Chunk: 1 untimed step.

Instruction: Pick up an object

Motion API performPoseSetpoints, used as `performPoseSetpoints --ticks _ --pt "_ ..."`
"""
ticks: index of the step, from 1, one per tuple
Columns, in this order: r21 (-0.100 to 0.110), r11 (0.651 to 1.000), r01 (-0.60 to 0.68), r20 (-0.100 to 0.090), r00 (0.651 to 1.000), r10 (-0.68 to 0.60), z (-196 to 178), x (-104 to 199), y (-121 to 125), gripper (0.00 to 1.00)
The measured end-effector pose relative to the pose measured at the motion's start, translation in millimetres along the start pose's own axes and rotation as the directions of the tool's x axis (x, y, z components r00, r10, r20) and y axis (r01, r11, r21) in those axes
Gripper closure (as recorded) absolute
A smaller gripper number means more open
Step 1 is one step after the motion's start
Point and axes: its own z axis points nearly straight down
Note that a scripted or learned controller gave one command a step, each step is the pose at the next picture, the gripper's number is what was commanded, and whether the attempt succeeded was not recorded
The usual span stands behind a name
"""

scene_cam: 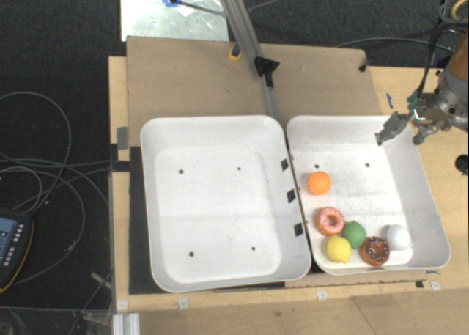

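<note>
In the right bin (410,179) lie an orange ball (319,183), a pink-frosted donut (330,221), a green ball (355,234), a yellow lemon (338,249), a chocolate donut (376,251) and a white ball (398,237). My gripper (404,133) hangs over the bin's upper right corner, far from all of them. Its two fingers are spread apart with nothing between them.
The left bin (157,179) sits beside the right one on the wooden bench (190,77). A grey camera pole (242,26) slants down to the gap between the bins. Cables and a pendant (11,242) lie on the floor at left.
</note>
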Motion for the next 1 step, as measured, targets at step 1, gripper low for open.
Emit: performPoseSetpoints --ticks 1 --pt "-0.003 1.0 0.002 0.002 1.0 -0.002 -2.3 0.1 0.8 0.0"
